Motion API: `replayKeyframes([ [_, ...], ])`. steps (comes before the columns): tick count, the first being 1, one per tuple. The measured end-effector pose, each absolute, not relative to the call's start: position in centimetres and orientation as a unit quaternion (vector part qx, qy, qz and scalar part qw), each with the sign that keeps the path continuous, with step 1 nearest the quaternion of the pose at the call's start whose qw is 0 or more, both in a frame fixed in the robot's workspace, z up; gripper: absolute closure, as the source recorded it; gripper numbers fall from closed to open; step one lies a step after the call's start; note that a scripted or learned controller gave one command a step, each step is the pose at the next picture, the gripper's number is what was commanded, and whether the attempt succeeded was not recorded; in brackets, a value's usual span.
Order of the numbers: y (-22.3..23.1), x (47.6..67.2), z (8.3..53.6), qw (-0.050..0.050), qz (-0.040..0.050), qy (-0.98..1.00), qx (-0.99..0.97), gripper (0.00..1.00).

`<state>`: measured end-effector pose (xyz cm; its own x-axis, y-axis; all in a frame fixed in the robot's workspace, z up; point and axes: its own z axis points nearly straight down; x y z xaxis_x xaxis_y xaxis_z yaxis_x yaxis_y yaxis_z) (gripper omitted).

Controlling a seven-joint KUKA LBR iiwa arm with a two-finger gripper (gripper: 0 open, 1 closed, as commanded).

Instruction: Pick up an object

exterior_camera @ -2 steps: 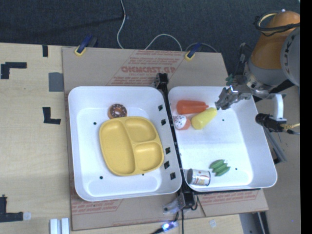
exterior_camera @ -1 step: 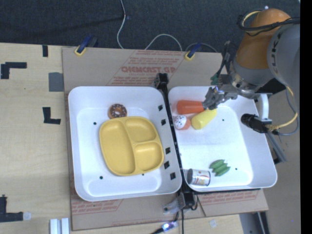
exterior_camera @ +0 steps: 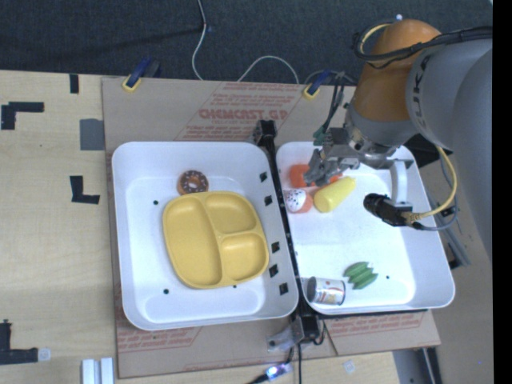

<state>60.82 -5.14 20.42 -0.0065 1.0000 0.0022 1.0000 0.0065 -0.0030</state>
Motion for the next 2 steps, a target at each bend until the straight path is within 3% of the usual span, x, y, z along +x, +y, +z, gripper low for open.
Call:
replayKeyframes([
  [2, 5.8, 60.7, 21.3, 0.001, -0.0005, -0.710, -0.704, 1.00],
])
